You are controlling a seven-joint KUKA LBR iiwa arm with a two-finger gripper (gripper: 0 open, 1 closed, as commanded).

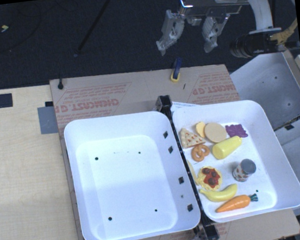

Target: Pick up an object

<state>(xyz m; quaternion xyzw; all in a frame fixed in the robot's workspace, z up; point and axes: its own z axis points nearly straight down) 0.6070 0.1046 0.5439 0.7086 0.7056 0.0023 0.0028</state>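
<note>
My gripper hangs high above the back edge of the bench, open, with nothing between its two fingers. It is well behind the right bin. That bin holds several toy foods: a pizza slice, a round tan cookie, purple grapes, a pretzel, a yellow pepper-like piece, a small pizza round, a grey can, a banana and a carrot.
The left bin sits beside the right one, joined by a black divider. A small blue and yellow item lies on the cardboard behind the bins. A grey metal plate stands at the right.
</note>
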